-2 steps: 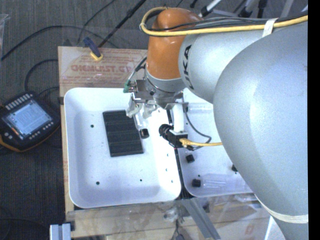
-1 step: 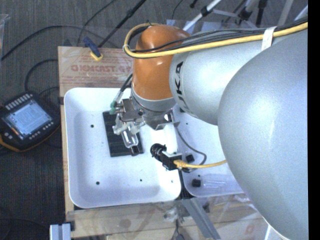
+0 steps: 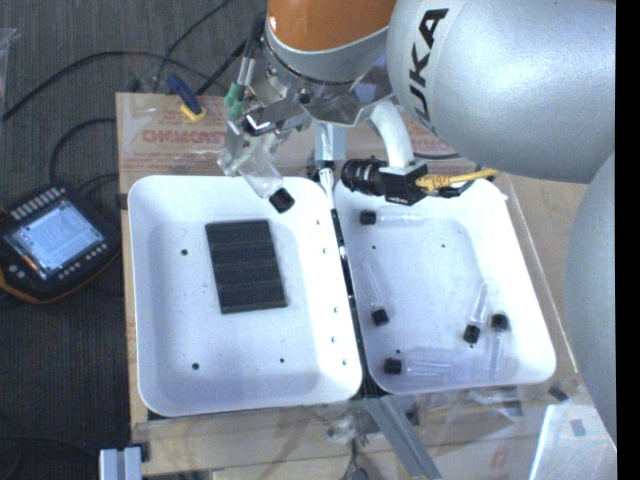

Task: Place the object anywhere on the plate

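The grey arm [image 3: 500, 58] with its orange band [image 3: 325, 8] looms nearest the lens, coming in above the far edge of the left bin [image 3: 160, 368]. Below the band hangs the tool [image 3: 255, 173], over the far right corner of the left bin, and between its clear fingers [image 3: 240, 163] it grips a small clear tube with a black cap [image 3: 274, 193], the cap end pointing down toward the bin floor, tilted and seemingly clear of the surface. The dark ribbed plate [image 3: 245, 265] lies flat on the floor of the left bin, nearer the camera than the tool and apart from the held tube. The right bin [image 3: 530, 358] touches the left bin along their shared rim and holds several more clear tubes with black caps: one cap [image 3: 367, 218] near its far left corner, one [image 3: 379, 316] beside the shared rim, one [image 3: 392, 366] at the near edge, and two [image 3: 471, 334] close together toward its right side. Both bins rest on the worktop [image 3: 150, 133], whose far strip carries red printing. A handheld pendant with a lit screen [image 3: 50, 243] lies on the dark floor to the left of the left bin, with black cables [image 3: 90, 128] trailing beyond it.
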Controlling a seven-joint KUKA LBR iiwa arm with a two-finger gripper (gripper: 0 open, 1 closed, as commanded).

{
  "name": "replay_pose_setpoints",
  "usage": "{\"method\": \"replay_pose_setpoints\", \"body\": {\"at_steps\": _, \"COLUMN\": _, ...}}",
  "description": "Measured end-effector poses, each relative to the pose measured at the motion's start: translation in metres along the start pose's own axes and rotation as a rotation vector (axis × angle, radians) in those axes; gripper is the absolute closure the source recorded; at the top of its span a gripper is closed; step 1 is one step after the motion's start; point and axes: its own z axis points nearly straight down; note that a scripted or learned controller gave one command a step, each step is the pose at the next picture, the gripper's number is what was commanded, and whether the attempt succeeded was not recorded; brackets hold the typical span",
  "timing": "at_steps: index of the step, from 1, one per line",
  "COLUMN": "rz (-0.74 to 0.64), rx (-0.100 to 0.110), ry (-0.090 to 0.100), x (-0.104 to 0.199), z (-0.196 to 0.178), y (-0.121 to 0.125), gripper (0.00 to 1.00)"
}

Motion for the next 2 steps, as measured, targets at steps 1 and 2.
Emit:
{"method": "replay_pose_setpoints", "body": {"at_steps": 1, "rz": -0.103, "rx": -0.001, "ry": 0.0, "x": 0.027, "z": -0.03, "y": -0.017, "gripper": 1.0}}
{"method": "replay_pose_setpoints", "body": {"at_steps": 2, "rz": -0.176, "rx": 0.001, "ry": 0.001, "x": 0.022, "z": 0.021, "y": -0.006, "gripper": 1.0}}
